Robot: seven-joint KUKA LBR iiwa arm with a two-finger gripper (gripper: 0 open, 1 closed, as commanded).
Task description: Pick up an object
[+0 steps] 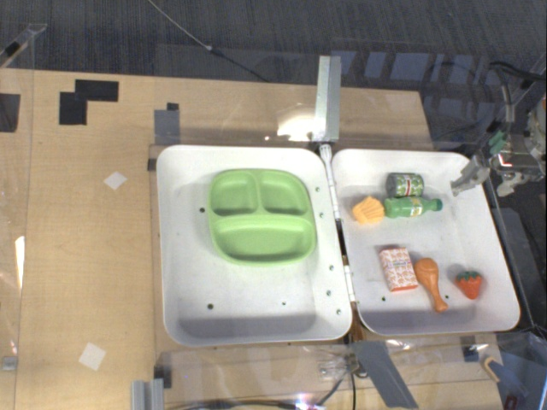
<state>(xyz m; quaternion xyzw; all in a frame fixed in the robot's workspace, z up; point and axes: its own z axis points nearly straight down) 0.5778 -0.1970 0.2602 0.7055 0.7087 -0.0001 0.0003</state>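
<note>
Two white bins sit side by side on the desk (pixel 85 254). The left bin (pixel 184 314) carries a green divided plate (pixel 261 214) near its centre, with bare floor all round it, widest toward 6 o'clock.

The right bin (pixel 504 310) holds the small things. At 12 o'clock a green can (pixel 404 184) lies on its side, just above a green bottle (pixel 412 207), also lying down with its cap toward 3 o'clock. A yellow corn piece (pixel 368 210) touches the bottle's base, close to the bin's 9 o'clock wall. Lower down, a small pink-and-white box (pixel 397 268) lies just beside a chicken drumstick (pixel 430 282). A strawberry (pixel 467 284) sits apart at 4 o'clock, near the right rim. Open floor runs across the middle of this bin and along its 6 o'clock edge.

The hand (pixel 471 175) hangs at the right bin's 2 o'clock corner, over the rim, well apart from every object. Nothing shows between its fingers; how far they are spread cannot be told.
</note>
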